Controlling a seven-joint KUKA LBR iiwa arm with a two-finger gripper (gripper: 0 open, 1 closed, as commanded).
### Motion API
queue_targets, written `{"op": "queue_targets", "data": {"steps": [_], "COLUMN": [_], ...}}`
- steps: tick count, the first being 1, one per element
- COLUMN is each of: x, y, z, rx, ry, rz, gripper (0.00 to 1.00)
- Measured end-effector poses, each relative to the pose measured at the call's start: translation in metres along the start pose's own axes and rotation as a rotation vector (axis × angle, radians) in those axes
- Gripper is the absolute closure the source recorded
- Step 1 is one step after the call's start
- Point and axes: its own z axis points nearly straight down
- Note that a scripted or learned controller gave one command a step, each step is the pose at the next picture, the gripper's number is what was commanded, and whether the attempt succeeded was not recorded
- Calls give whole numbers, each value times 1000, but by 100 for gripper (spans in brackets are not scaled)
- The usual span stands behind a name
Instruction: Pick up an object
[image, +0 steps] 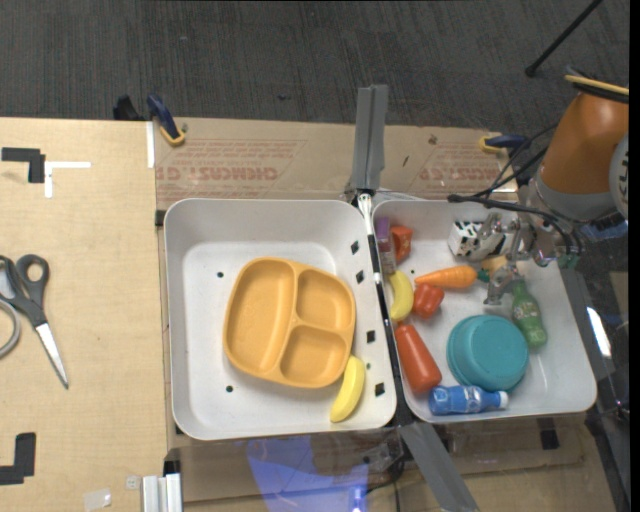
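The claw (500, 285) hung low over the right bin (578, 340), toward that bin's 1 o'clock corner; whether it was spread or pressed together I could not tell, and nothing showed pinched in it. The nearest candidate looked to be the green bottle (528, 318), just beside the claw at its 4 o'clock, long axis running roughly 11 to 5. The carrot (447, 277) lay near at 9 o'clock, long axis close to 3 to 9. That bin also held 1 teal bowl (487, 352), 1 blue bottle (468, 400), 1 long red piece (417, 358) and 1 banana (401, 296). The left bin (190, 330) held 1 orange divided plate (290, 322) and 1 more banana (347, 390). 1 pair of scissors (38, 315) lay on the surface.
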Motion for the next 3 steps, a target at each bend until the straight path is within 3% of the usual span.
{"op": "queue_targets", "data": {"steps": [1,2,3], "x": [0,7,75], "y": [59,87,27], "z": [0,1,-3], "rx": [24,23,19], "ry": [-7,-28,-55], "rz": [60,157,170], "gripper": [0,0,0]}}
